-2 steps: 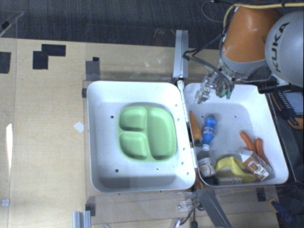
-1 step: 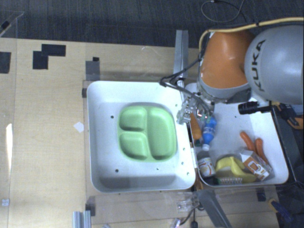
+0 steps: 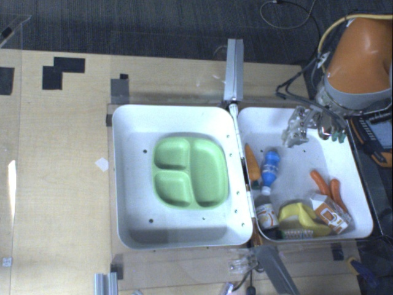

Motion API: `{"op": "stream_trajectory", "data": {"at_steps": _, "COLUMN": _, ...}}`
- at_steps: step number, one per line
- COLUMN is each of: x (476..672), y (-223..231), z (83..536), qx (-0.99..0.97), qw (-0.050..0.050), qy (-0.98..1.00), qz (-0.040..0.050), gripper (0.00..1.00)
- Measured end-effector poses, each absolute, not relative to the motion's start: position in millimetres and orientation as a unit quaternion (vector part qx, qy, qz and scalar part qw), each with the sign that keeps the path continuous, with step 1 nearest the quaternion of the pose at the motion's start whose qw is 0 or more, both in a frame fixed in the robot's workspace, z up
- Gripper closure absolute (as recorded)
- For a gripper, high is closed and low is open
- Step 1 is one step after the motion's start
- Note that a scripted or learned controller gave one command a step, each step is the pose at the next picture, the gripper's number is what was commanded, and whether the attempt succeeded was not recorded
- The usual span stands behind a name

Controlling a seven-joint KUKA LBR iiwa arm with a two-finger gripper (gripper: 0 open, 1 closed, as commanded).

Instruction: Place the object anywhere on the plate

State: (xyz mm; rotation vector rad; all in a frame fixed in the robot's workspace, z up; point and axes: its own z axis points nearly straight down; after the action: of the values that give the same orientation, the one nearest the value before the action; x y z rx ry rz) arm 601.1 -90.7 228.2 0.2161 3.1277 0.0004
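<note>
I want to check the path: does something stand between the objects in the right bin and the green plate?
Only the raised rims where the two bins meet lie between them. The green plate has nothing on it. The gripper hangs above the right bin.

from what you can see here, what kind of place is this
Most likely a robotics lab bench set up for pick-and-place trials. Two shallow white bins sit side by side: the left bin holds a green divided plate, the right bin assorted small items, with the gripper over it. Loose cables lie behind.
</note>
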Motion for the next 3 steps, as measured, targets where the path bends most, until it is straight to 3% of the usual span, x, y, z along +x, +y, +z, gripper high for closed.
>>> {"op": "stream_trajectory", "data": {"at_steps": 1, "x": 661.3, "y": -69.9, "z": 315.0, "qx": -0.023, "qw": 0.004, "qy": 1.000, "qz": 0.0007, "gripper": 1.00}}
{"op": "stream_trajectory", "data": {"at_steps": 2, "x": 632.9, "y": -9.0, "z": 197.1, "qx": 0.061, "qw": -0.001, "qy": 0.998, "qz": 0.0007, "gripper": 1.00}}
{"op": "stream_trajectory", "data": {"at_steps": 3, "x": 578.6, "y": 22.3, "z": 183.7, "qx": 0.028, "qw": 0.001, "qy": 1.000, "qz": 0.0007, "gripper": 1.00}}
